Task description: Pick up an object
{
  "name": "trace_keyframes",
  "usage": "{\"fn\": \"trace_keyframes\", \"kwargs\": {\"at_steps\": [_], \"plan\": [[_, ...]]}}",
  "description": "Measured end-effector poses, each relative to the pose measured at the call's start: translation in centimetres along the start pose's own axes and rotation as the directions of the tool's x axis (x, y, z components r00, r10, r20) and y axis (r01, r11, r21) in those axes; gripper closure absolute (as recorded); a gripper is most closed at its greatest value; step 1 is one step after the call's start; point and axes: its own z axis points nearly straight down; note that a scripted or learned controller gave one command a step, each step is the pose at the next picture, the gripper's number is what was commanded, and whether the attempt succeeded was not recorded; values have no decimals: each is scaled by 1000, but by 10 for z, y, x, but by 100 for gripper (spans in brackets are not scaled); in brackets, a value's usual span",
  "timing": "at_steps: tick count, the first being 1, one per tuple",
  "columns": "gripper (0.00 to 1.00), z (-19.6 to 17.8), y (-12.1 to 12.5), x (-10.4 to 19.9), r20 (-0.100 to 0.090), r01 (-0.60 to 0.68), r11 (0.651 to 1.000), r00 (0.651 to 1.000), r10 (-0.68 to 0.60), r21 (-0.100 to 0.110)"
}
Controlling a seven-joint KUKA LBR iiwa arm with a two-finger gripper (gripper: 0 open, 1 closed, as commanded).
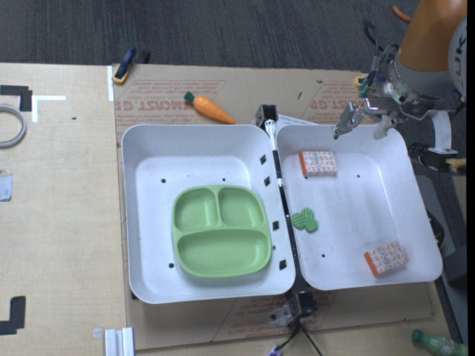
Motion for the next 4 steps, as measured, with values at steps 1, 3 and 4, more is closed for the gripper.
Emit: {"fn": "trace_keyframes", "kwargs": {"at_steps": [1,3,4], "plan": [[0,133,18,25,0,146,989,989,-146,0],[100,131,-27,14,13,350,937,937,-350,-17],[0,131,-27,14,13,350,936,937,-350,-17]]}}
